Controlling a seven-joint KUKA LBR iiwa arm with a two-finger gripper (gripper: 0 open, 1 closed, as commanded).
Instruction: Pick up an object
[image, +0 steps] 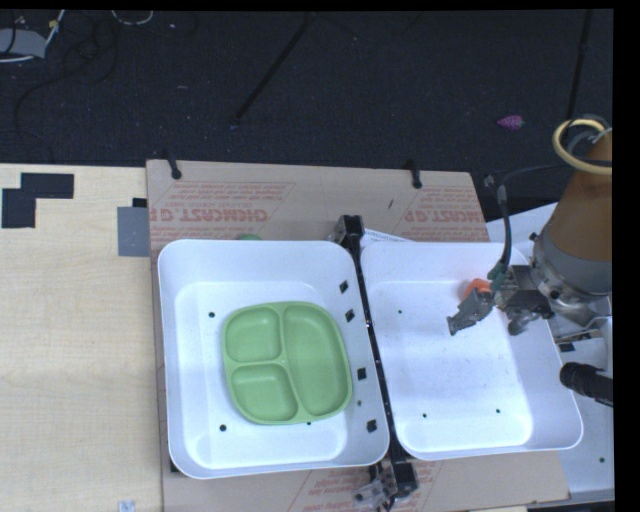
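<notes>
The arm (585, 215) was a broad orange-tan cone above a grey wrist. A pale yellow cable looped at its top, and a dark cable ran down its left side. The gripper (490, 310) was dark grey metal.

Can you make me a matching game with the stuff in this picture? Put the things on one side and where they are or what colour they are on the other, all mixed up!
Things:
1. divided plate
2. gripper
3. cardboard sheet
4. dark clips

Descriptions:
A. brown, lying under both bins
B. light green, in the left bin
C. along the seam between the two bins
D. over the right bin

Pairs: 1-B, 2-D, 3-A, 4-C
</notes>
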